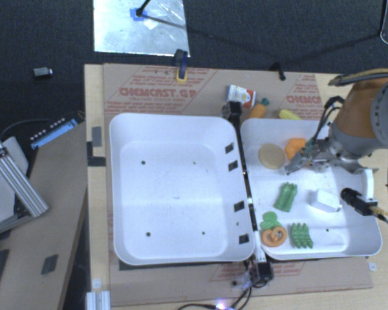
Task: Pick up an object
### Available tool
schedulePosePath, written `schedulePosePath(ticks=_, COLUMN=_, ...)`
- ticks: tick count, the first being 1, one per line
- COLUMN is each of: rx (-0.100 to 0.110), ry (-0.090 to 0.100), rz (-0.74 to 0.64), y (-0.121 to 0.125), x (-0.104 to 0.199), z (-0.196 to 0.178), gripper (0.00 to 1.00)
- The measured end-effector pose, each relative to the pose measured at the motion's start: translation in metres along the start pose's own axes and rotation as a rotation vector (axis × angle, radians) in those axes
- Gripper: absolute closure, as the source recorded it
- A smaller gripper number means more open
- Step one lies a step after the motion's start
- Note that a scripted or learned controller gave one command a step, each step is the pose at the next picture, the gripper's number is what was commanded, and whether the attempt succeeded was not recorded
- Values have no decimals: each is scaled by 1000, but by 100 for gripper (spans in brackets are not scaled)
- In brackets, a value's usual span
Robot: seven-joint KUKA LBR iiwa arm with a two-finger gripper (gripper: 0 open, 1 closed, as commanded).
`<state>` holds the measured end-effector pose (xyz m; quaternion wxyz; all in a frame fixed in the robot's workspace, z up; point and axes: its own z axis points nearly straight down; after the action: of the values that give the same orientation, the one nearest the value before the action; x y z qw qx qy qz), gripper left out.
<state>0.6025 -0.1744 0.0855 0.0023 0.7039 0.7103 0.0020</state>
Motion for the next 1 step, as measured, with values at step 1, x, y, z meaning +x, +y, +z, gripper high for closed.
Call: schedulePosePath(ticks=1, rx=8, ry=1, rz=5, y=23, x=-32, z=1, gripper=0)
